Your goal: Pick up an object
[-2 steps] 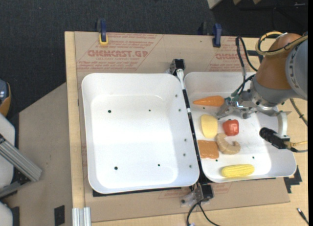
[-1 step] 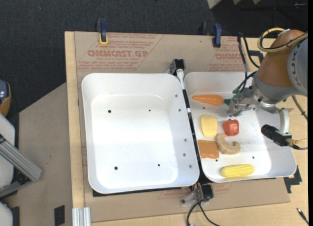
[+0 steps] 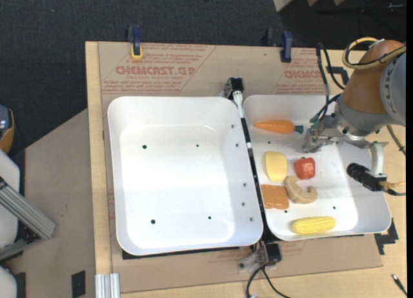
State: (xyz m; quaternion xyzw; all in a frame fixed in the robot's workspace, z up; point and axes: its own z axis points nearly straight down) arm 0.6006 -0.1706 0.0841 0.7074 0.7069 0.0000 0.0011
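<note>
Claw point(image 3: 314, 137): low over the right bin, just right of the carrot's leafy end; open or closed, cannot tell.
Carrot point(image 3: 273, 126): lying crosswise near the bin's far side.
Red piece point(image 3: 305, 168): just below the claw, apart from it.
Yellow piece point(image 3: 275, 166): left of the red one.
Tan piece point(image 3: 301, 191): touching the orange slab point(image 3: 274, 197).
Corn cob point(image 3: 313, 225): near the front rim.
Right bin point(image 3: 361, 216): beside the left bin point(image 3: 129, 180), on the worktop point(image 3: 103, 77).

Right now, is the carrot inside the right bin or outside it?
Inside: the carrot lies flat on the right bin floor, near its far wall.
</note>
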